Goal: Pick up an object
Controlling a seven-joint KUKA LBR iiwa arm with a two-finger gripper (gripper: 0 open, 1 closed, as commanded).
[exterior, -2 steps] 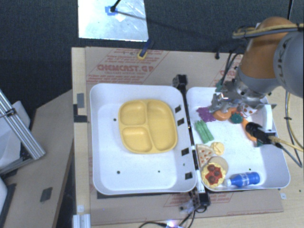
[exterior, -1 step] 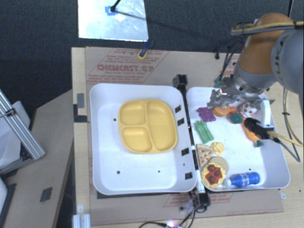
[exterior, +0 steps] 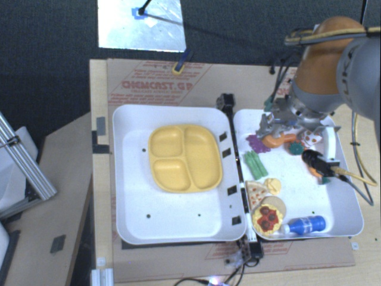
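left bin [exterior: 128, 219]: white, shallow, holds the yellow tray
yellow tray [exterior: 183, 158]: three compartments, lies flat near bin centre
bench board [exterior: 161, 83]: brown, red lettering, under both bins
foil sheet [exterior: 140, 16]: shiny square on dark floor, above the board
aluminium frame [exterior: 21, 159]: far left edge, tilted
yellow-blue clip [exterior: 180, 65]: at board's top edge

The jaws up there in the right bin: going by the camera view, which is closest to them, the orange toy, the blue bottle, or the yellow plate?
1. Orange toy: right below the gripper, in the right bin.
2. Yellow plate: across the divider, in the left bin.
3. Blue bottle: at the right bin's near edge, though only slightly farther than the plate.
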